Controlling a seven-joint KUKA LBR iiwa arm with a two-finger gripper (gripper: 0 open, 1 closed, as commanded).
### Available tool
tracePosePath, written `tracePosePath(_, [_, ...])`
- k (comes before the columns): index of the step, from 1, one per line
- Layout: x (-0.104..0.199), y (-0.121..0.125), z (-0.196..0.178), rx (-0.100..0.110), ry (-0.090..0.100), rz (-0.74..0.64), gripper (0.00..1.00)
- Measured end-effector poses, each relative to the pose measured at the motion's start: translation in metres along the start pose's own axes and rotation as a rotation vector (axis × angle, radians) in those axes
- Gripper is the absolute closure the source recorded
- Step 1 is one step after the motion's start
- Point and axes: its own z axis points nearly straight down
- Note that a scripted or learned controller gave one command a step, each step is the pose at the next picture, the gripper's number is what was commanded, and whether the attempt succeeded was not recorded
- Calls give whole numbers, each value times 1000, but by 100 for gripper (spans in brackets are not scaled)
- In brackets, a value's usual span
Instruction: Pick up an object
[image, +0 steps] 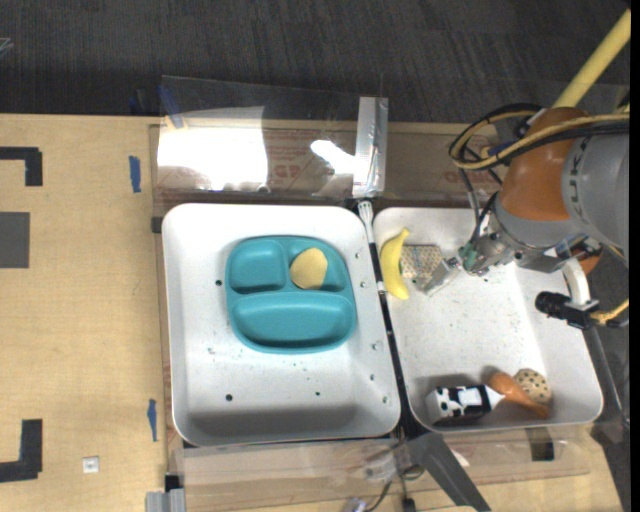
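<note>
Object to pick is undecided; the nearest candidate is the small mesh-patterned piece, seen just left of the gripper, near it but apart as far as can be judged. The banana lies further left of the gripper, against the dividing wall of the right bin. Nothing is seen between the gripper's fingers, so no grasp is claimed. Finger spacing cannot be told: the tips are small and dark against the bin floor.

Step in hand is judged to be approach or descent over the upper left part of the right bin; lift not yet done.

Next move, as judged: the gripper is to be shifted left onto the mesh piece, or onto the banana, lowered to the floor and closed. The banana sits tight to the wall, so finger clearance on that side may be poor.

Other candidates are placed well below the gripper, at the bin's near edge: a black-and-white toy and an orange item beside it.

Arm pose: the arm is reached in from the right, the orange band above the wrist, the wrist pitched down and leftward over the bin.
</note>
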Motion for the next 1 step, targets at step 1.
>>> tracePosePath(1, [4,48,1,2,-1,196,0])
